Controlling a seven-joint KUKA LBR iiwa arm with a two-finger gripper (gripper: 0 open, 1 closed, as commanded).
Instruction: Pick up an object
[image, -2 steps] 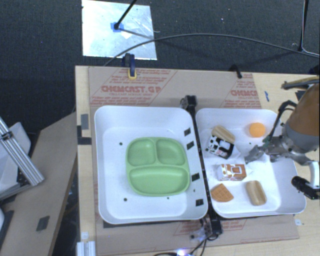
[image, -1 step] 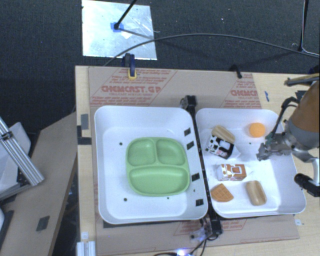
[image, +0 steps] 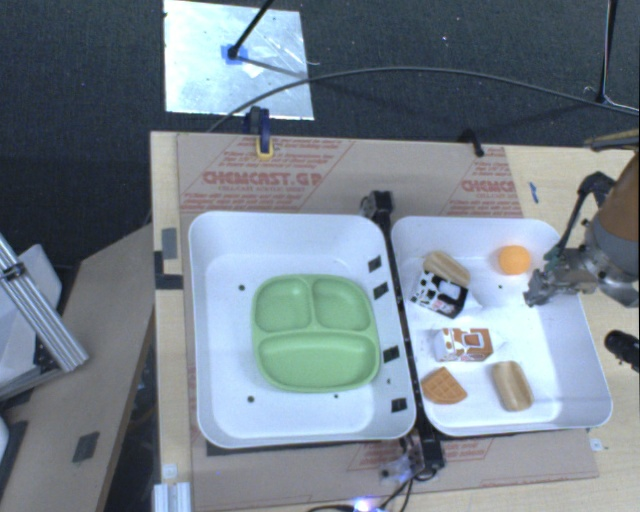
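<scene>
Hovering at the right bin's (image: 575, 345) far edge, gripper (image: 538, 290) too blurred to call open or closed, orange ball (image: 514, 260) just beside it — could roll off at a clumsy nudge.

High fixed camera, slanted down, both bins (image: 300, 235)

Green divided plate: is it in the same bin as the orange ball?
No, the green divided plate lies in the left bin; the orange ball is in the right bin.
</scene>
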